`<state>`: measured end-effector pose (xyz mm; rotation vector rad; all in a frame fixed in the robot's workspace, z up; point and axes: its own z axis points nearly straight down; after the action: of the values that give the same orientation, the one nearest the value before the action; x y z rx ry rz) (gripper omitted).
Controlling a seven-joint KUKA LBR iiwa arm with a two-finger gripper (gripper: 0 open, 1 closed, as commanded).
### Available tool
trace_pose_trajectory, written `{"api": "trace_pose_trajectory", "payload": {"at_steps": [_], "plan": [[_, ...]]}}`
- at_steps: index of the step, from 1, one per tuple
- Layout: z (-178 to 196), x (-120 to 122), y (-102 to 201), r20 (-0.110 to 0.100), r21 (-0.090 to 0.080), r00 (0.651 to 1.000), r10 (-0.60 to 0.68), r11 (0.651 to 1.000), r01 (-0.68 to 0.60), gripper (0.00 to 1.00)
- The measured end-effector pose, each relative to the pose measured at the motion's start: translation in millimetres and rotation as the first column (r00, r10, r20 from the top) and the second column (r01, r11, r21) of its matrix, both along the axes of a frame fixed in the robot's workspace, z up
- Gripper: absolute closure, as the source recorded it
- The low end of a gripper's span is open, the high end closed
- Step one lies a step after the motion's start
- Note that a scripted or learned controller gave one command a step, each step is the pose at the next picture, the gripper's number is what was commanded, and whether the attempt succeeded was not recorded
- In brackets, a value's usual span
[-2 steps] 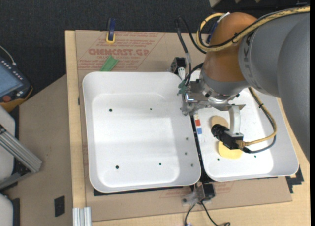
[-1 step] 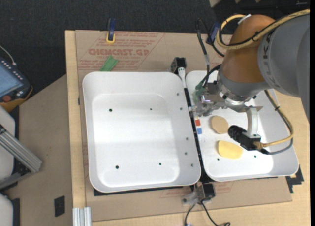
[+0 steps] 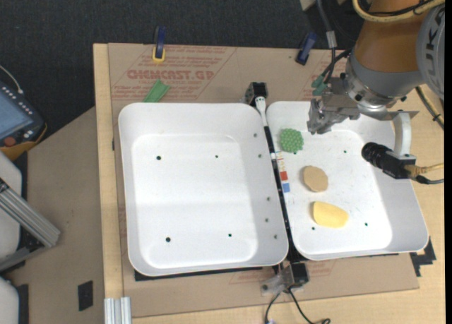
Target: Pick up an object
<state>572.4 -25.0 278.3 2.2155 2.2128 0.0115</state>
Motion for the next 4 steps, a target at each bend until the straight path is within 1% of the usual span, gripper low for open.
{"api": "trace_pose_trajectory", "payload": {"at_steps": [1,2,3,4], "plan": [[-15.1,-34.5,44.4,-0.018,0.004,1.0,0.005,1.0,-0.005,1.0],[-11.2,-60.8,-66.1,-0.015,0.0,1.0,-0.009,1.0,0.009,1.0],[-75.9,-34.9,10.0,-0.018,0.005,1.0,0.007,1.0,-0.007,1.0],[-22.2,6.6,52.7,-0.004,0.002,1.0,0.006,1.0,-0.006,1.0]]}}
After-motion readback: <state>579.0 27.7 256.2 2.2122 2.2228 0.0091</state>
